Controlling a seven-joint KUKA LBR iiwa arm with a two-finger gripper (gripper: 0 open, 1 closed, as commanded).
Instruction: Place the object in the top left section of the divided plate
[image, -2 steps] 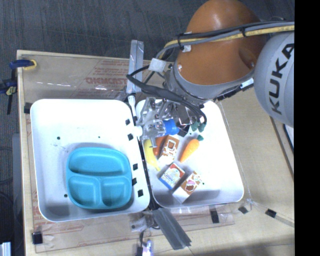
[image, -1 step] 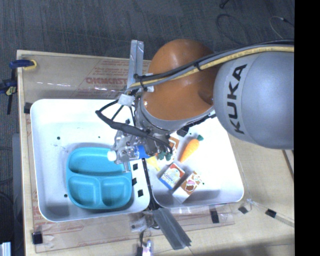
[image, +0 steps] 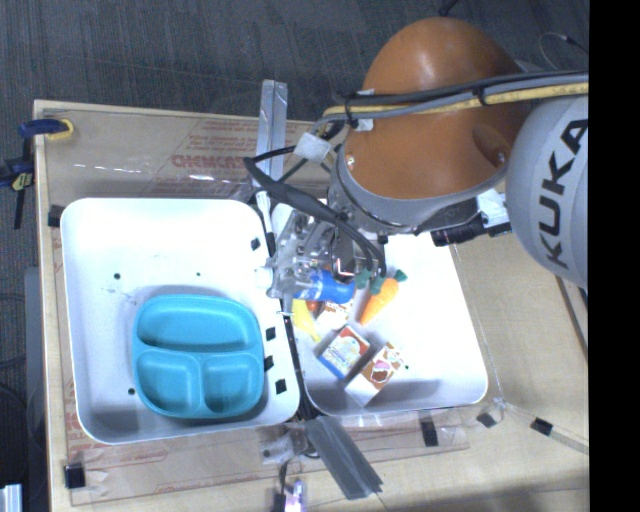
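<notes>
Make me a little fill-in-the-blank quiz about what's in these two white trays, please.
1. The divided plate is coloured ____.
2. The plate lies in the ____ bin.
3. The toy carrot lies in the ____ bin.
4. The arm's gripper hangs over the ____ bin.

Missing words: blue; left; right; right

Divided plate (image: 198, 354) turquoise; bins (image: 100, 260) white; carrot (image: 376, 298) orange, green top.
</notes>
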